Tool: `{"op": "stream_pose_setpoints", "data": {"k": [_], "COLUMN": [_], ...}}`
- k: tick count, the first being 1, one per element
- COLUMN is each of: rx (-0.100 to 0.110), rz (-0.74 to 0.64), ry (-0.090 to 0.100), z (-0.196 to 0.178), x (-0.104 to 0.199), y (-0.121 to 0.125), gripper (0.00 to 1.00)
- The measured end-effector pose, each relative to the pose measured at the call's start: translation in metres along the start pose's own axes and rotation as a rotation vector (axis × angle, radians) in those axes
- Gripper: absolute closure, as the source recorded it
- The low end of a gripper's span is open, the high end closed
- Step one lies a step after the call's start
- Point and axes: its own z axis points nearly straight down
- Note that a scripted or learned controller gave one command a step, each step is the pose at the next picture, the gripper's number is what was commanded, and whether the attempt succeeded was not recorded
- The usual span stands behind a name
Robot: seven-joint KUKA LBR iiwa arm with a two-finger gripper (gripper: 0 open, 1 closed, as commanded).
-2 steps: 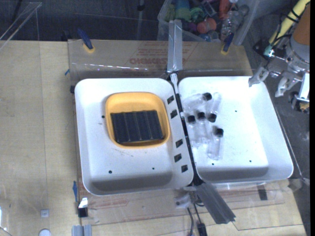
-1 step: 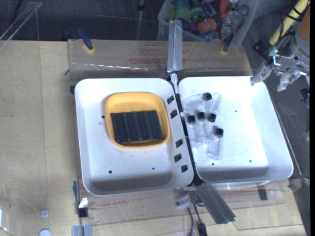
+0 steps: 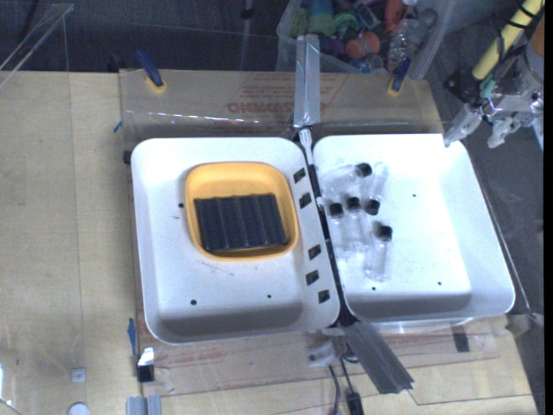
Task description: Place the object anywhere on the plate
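Observation:
A yellow plate [image 3: 200, 184] lies in the left bin [image 3: 155, 258]. A dark grey ridged rectangular object [image 3: 240, 222] rests flat on it and covers most of its middle. Several small clear bottles with black caps [image 3: 359, 219] lie clustered on the left side of the right bin [image 3: 441, 223]. My gripper [image 3: 479, 128] hangs above the far right corner of the right bin, outside its rim. Its two pale fingers are spread apart with nothing between them, so it is open. It is far from the plate and the bottles.
A metal divider strip [image 3: 307, 85] runs between the bins toward the back. A clear tub of colourful toys [image 3: 363, 15] stands behind the bins. Blue clamps [image 3: 154, 78] hold a plastic sheet at the back edge. A yellow cable [image 3: 510, 24] hangs at the top right.

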Motion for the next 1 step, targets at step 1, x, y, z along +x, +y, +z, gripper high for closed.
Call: {"op": "stream_pose_setpoints", "data": {"k": [1], "rx": [0.004], "rz": [-0.072], "ry": [0.001], "z": [0.0066], "x": [-0.0085], "y": [-0.0007], "gripper": [0.0]}}
